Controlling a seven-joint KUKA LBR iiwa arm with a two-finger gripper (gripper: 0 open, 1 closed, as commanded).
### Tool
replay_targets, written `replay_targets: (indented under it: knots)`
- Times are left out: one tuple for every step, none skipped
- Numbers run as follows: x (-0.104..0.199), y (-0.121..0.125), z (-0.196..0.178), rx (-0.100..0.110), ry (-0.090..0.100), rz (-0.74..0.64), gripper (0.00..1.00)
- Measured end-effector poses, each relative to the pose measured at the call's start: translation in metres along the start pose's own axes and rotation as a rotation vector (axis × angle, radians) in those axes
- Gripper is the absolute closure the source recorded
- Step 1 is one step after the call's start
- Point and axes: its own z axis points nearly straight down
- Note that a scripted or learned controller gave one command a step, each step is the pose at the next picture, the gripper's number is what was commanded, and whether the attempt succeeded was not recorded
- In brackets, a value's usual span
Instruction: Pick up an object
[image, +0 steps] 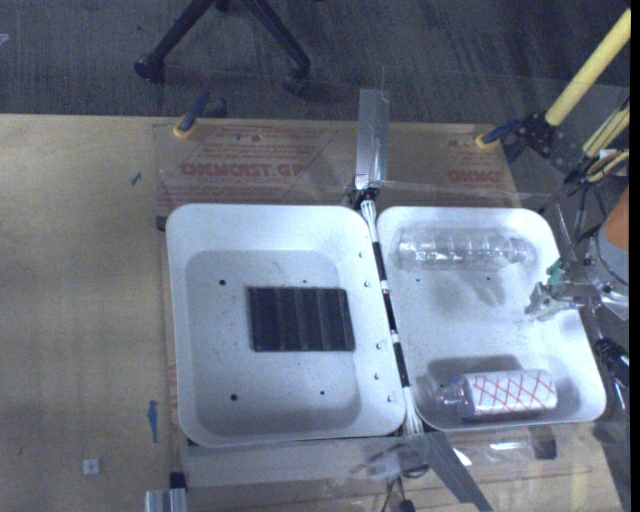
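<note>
Two shallow white bins (200, 232) sit side by side on my wooden worktop (80, 300). At three o'clock, my pincer (556, 292) hangs over the right bin's rim; I cannot tell how it is set or whether it grips anything. A clear ribbed plastic bottle (462, 248) lies at one o'clock, a red-crosshatched bottle (500, 392) at five. Either could roll or slip away, I judge. Left bin: dark ridged panel (300, 319). Beyond: grey carpet (80, 50).

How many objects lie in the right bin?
2: a clear plastic bottle lies along the far side, and a red-and-white patterned package lies near the front edge.
</note>
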Motion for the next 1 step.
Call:
replay_targets:
  knots:
    - [0.0333, -0.0498, 0.0632, -0.002, 0.001, 0.059, 1.0]
